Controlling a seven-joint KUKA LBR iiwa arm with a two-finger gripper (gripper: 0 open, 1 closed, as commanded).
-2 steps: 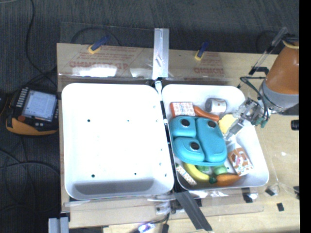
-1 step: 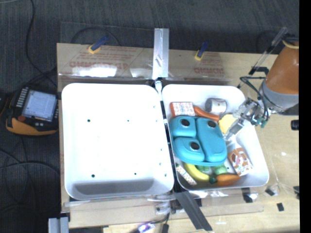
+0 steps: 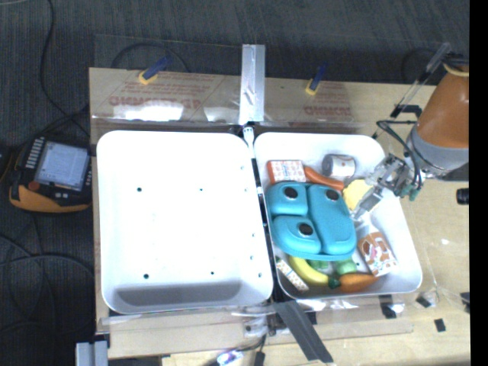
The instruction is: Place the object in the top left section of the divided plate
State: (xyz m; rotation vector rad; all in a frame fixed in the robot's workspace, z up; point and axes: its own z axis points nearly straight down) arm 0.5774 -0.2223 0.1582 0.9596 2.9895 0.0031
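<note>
Divided plate [image 3: 311,219]: blue, smooth plastic, rounded lobes, seen flipped in right bin [image 3: 400,227]; long axis runs upper-left to lower-right. Banana [image 3: 307,271], carrot [image 3: 356,282], silver can [image 3: 338,165] packed around. Gripper [image 3: 379,189] at bin's right wall, nothing seen held; finger spread cannot be told.

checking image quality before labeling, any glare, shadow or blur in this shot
Camera view: even overhead light; a soft grey shadow along the near inner wall of the left bin; mild glare on the plastic sheet behind the bins; the pincer looks slightly soft; the blue divided plate is sharp.
</note>
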